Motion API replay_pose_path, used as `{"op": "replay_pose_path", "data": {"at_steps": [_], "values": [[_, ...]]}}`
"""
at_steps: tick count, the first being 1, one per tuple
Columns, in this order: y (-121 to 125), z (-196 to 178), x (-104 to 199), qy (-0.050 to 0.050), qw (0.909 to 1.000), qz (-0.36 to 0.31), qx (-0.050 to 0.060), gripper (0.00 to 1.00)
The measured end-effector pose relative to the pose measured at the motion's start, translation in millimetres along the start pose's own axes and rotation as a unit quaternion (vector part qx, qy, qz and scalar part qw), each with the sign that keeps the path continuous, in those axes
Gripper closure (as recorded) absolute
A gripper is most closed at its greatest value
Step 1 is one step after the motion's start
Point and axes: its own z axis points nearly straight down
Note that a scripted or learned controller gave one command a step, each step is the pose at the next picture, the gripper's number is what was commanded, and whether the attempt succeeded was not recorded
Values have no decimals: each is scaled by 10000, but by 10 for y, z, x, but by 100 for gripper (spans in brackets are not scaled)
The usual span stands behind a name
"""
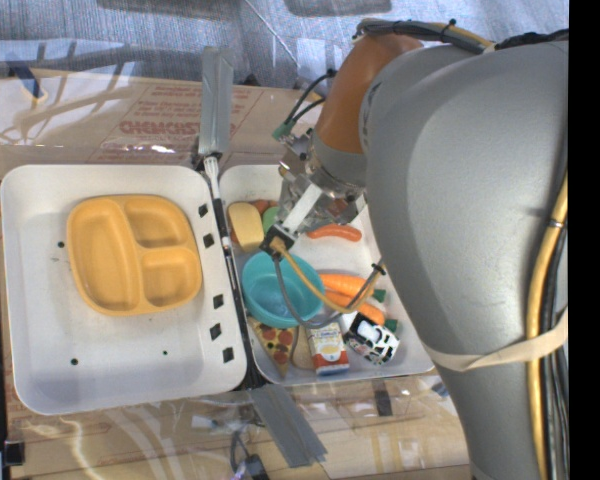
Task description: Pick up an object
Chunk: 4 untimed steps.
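Observation:
My gripper [318, 190] hangs over the back of the right bin [242, 180], above a small red-orange sausage [335, 233]. A teal bowl [275, 290] sits in the middle of this bin. A pale yellow block [245, 224] lies at the bin's back left. An orange carrot [348, 288] lies to the right of the bowl. At the front are a small juice carton [327, 349], a black-and-white cow toy [372, 340] and a pizza slice [274, 342]. The grey arm hides the right side of the bin.
The left bin [30, 348] holds a yellow divided plate [132, 252], which lies flat near its middle. A ridge with black clips [218, 268] divides the two bins. Cardboard [100, 118] lies behind the bins.

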Motion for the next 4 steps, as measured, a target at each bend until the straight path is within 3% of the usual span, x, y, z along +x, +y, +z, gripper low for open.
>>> {"op": "replay_pose_path", "data": {"at_steps": [1, 2, 3, 4], "values": [[-224, 27, 443, -15, 9743, 2255, 3, 100], [-576, 27, -152, -27, 9839, 1789, 20, 100], [-782, 27, -659, -30, 9797, 2003, 15, 100], [-939, 30, -837, -31, 9794, 2019, 21, 100]]}}
